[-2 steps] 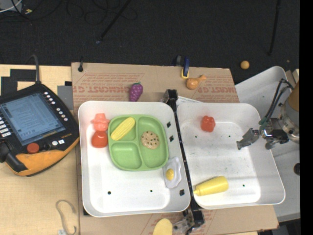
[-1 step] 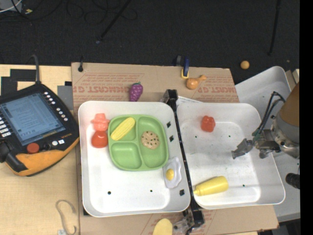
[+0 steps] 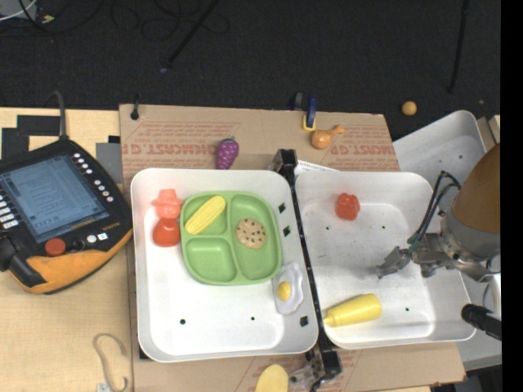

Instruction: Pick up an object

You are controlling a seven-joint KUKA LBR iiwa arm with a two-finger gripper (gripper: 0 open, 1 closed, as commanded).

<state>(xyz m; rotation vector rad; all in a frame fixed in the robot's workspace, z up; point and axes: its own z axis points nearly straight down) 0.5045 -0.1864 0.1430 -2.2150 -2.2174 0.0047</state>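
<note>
The gripper (image 3: 394, 263) is hovering in the right bin (image 3: 413, 327), fingers apart around nothing, between a red pepper (image 3: 347, 207) and a yellow bottle (image 3: 354, 310); the left bin (image 3: 214, 329) is holding a green tray (image 3: 219, 267).

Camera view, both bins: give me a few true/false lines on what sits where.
1. The corn cob lies in the green tray. True.
2. The cookie lies in the right bin. False: it lies in the green tray, in the left bin.
3. The red pepper is in the right bin. True.
4. The claw grips the yellow bottle. False: the bottle lies apart from it on the bin floor.
5. The purple grapes lie inside the left bin. False: they lie on the cardboard behind it.
</note>
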